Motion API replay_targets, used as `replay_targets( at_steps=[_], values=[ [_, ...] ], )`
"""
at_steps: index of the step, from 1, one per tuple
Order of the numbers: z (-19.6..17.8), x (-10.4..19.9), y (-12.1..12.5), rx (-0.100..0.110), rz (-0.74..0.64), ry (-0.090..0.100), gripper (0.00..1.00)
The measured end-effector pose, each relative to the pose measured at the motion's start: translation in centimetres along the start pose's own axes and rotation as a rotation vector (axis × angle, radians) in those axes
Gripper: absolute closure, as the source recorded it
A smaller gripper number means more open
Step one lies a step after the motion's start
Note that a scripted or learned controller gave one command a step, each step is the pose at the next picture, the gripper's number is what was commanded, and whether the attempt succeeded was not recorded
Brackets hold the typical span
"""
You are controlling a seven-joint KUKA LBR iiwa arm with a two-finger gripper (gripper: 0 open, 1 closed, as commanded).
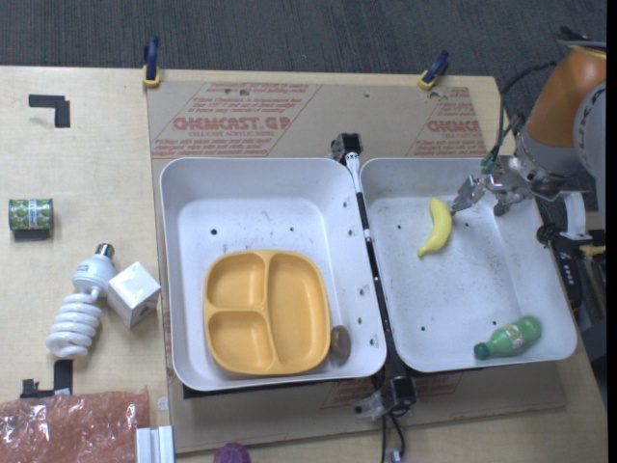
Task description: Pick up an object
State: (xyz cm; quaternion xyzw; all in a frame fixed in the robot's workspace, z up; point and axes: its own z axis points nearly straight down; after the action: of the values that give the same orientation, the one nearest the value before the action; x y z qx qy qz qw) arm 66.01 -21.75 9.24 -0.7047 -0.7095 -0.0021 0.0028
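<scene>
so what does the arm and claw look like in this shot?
The arm has a grey body with an orange band above the wrist. Black cables loop alongside it. The claw is small, metallic grey with thin fingers, and has a green speck near its base.

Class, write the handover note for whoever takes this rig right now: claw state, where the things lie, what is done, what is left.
Claw: over the right bin's upper part, just right of the banana's top end; whether open or shut cannot be told, and nothing is seen in it.
Banana: lying in the right bin, upper middle.
Green bottle: on its side in that bin's lower right corner.
Yellow tray and a small brown thing: in the left bin.
Done: nothing lifted.
Left: grasp one object, probably the banana, and raise it.
</scene>
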Motion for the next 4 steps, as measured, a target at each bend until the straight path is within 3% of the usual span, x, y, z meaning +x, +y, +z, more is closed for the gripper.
replay_targets(
  at_steps=[1, 2, 3, 4],
  values=[
    [0.0, -0.1, -7.4, 0.001, 0.005, 0.0, 0.0],
    [0.1, 7.8, -10.9, -0.001, 0.007, -0.007, 0.0],
    [-1.0, 7.7, -10.8, -0.004, 0.009, -0.008, 1.0],
    [0.0, 3.8, -2.2, -0.002, 0.004, -0.008, 1.0]
  ],
)
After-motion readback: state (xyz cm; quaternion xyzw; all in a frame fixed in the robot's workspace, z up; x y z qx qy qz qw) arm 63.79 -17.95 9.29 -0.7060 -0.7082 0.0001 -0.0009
